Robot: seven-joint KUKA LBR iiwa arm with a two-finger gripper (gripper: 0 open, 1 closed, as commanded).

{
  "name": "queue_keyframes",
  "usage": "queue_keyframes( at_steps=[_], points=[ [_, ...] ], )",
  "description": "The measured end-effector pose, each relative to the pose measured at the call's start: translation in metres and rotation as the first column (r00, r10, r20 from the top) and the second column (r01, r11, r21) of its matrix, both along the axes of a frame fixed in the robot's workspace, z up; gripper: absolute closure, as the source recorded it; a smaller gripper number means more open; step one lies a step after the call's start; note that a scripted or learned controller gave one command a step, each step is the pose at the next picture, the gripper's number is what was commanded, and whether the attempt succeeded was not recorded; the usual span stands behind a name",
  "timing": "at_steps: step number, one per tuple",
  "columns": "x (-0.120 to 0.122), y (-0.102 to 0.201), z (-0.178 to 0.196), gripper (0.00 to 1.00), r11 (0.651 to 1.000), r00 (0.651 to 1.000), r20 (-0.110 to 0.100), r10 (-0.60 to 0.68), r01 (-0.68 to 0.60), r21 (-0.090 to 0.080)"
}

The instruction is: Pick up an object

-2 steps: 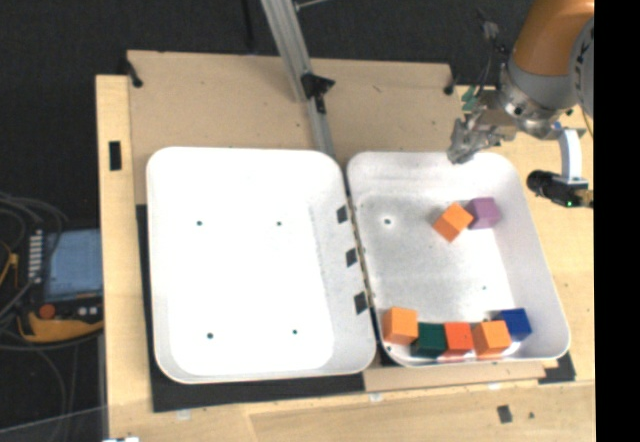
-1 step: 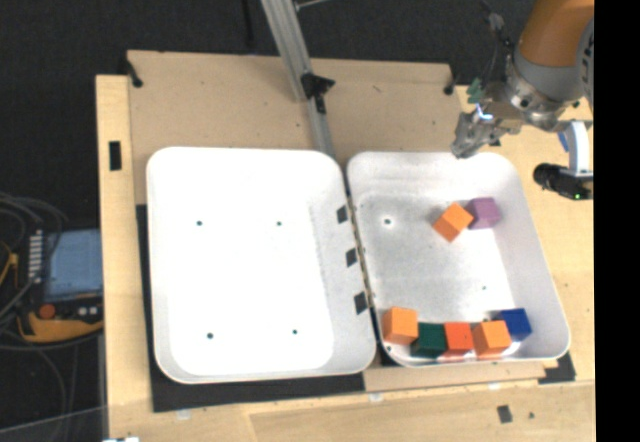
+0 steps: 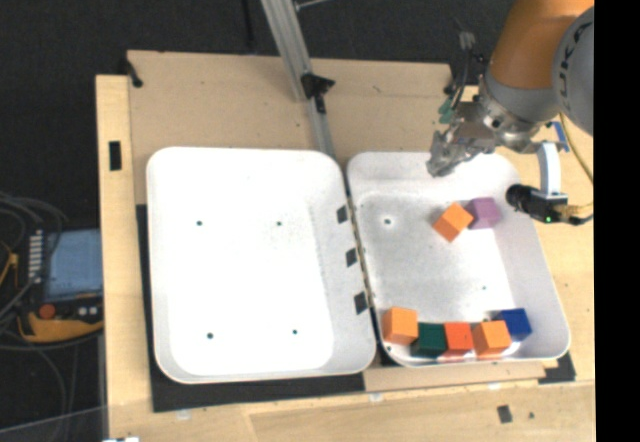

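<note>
My end effector (image 3: 443, 162) is hanging just above the orange block (image 3: 453, 221) in the right bin (image 3: 420, 185), and I cannot tell its state.

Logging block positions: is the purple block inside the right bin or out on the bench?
Inside: the purple block rests on the right bin floor, touching an orange block.

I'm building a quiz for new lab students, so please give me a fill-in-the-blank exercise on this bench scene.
1. All the blocks lie in the ____ bin.
2. Touching the purple block is a block coloured ____.
3. In the row along the bin's near wall, the green block sits between two ____ blocks.
4. The gripper hangs above that bin's ____ edge.

Missing words: right; orange; orange; far
</note>
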State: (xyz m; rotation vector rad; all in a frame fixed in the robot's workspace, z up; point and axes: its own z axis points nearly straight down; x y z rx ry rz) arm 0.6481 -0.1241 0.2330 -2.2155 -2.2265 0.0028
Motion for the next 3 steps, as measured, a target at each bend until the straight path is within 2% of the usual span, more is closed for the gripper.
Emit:
queue_keyframes(
  at_steps=[2, 3],
  points=[
    [-0.029, 0.091, 0.0, 1.0, 1.0, 1.0, 0.001, 0.002, -0.002, 0.003],
    [-0.062, 0.131, 0.0, 1.0, 1.0, 1.0, 0.0, 0.001, -0.001, 0.002]
  ],
)
